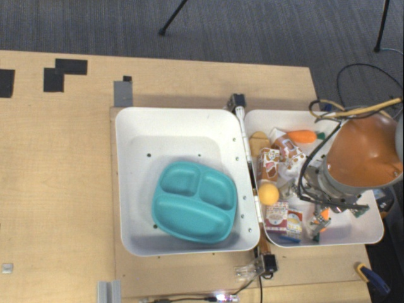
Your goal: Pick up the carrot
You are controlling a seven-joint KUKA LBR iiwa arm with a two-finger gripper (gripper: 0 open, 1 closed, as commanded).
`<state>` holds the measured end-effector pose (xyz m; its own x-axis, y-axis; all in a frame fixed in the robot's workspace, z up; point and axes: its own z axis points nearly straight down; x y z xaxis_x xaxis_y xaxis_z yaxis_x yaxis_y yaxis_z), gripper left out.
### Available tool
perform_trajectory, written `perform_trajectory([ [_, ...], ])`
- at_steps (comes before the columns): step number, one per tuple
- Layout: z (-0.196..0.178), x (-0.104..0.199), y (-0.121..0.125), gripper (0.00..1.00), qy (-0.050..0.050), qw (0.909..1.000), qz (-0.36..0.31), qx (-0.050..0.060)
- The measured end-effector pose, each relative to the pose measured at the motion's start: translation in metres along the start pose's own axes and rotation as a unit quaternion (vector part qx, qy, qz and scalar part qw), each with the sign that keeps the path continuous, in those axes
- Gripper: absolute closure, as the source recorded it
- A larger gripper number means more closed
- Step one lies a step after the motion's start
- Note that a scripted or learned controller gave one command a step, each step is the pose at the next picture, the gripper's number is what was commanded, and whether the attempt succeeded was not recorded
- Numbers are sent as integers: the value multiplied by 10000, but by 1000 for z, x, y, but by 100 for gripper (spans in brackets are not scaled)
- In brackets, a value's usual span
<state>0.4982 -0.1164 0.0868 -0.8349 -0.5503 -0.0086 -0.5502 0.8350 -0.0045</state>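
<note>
Over right bin (372, 232): arm low, gripper (320, 218) hidden under the wrist, grip state can't tell.
Carrot (301, 136) sits at the bin's far edge, beside snack packets (281, 156); I'd retreat, recentre above it, align jaws across its width.

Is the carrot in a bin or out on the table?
In. The carrot lies in the right bin, near its back wall, among snack packets.
</note>
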Motion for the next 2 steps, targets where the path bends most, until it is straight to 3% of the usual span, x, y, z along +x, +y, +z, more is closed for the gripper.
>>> perform_trajectory([
  [1, 0, 0, 0, 0, 1, 10000, 2, 0],
  [2, 0, 29, -88, 0, 22, 9954, -961, -13],
])
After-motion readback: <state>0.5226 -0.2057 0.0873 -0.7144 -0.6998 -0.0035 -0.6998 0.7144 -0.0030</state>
